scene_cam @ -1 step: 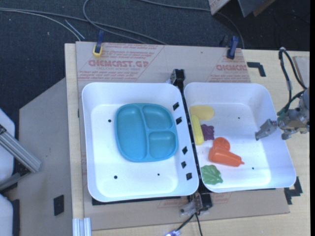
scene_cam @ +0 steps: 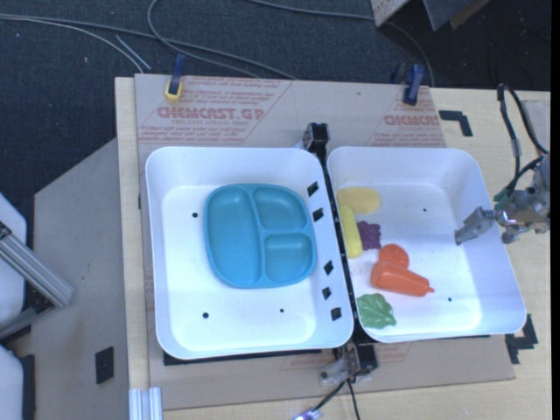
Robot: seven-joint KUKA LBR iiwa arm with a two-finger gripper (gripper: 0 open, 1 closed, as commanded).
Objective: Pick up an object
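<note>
We cannot tell how the gripper (scene_cam: 479, 226) stands as it hangs over the right bin (scene_cam: 490, 309) near its right wall, well apart from the toys. Those lie along that bin's left side: an orange carrot (scene_cam: 398, 273), purple grapes (scene_cam: 369, 234), a yellow piece (scene_cam: 354, 215) and a green leaf (scene_cam: 375, 311). A blue divided tray (scene_cam: 260, 235) sits in the left bin (scene_cam: 175, 322). Both bins rest on a pale bench (scene_cam: 122, 234) above dark carpet (scene_cam: 61, 77) with trailing cables (scene_cam: 201, 24).

The brown board (scene_cam: 289, 103) under the bins reads "CHEMCAST GP" twice.
</note>
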